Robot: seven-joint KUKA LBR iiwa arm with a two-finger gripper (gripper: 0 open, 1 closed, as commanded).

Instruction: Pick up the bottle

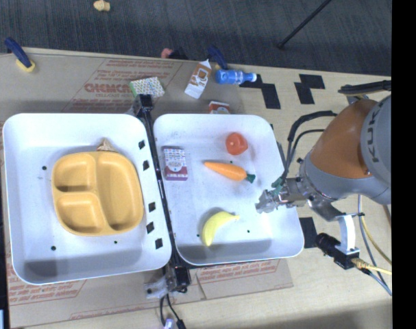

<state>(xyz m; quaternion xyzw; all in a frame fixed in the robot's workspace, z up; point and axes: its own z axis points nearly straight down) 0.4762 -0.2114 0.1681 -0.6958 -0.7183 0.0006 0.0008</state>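
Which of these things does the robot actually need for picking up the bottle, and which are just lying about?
For the job:
bottle, lying on the bench beyond the bins
gripper, at the right bin's right rim

Lying about:
carrot
banana
tomato
small packet
yellow tray, in the left bin

Red "CHEMO…" print partly readable on cardboard sheet [91,88], rest illegible

Yellow tray [98,192], carrot [226,171], banana [216,225], tomato [236,143]

Dark ribbed floor [125,12] beyond a cardboard-topped bench [91,81].
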